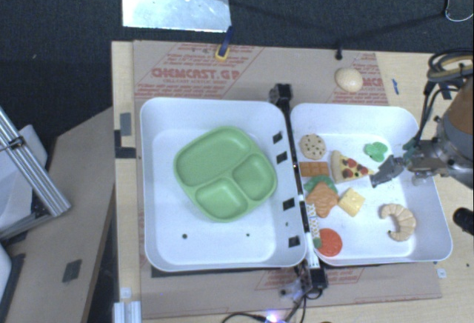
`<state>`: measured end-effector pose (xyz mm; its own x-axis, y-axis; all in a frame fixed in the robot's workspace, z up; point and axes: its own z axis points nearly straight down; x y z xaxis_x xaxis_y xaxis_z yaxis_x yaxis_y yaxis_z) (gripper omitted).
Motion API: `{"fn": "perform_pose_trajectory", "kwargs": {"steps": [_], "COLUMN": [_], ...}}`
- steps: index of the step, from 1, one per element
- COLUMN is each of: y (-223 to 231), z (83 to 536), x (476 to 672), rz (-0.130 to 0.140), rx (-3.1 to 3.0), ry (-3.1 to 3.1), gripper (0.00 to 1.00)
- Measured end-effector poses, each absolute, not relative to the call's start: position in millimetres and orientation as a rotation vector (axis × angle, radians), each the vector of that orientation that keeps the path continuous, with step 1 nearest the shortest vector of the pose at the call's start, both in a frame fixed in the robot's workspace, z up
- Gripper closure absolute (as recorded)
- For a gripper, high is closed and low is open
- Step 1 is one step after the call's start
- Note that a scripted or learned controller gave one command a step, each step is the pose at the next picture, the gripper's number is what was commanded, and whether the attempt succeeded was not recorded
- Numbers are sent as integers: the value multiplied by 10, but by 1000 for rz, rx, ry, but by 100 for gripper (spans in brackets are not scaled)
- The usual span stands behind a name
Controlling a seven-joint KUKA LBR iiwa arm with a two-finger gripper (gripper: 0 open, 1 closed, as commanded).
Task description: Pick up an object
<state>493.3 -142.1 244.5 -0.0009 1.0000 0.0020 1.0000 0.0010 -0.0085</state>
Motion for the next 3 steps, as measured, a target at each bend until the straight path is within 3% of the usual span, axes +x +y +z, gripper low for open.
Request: {"fn": "perform_pose_trajectory", "kwargs": {"steps": [1, 3], "y": [-1419, -1330], "z": [2493, 1573], "x": [4954, 4904], "rz": [-2, 2], "rx": [-2218, -2218], "ry": [-2226, -2220], "gripper": [0, 0]}}
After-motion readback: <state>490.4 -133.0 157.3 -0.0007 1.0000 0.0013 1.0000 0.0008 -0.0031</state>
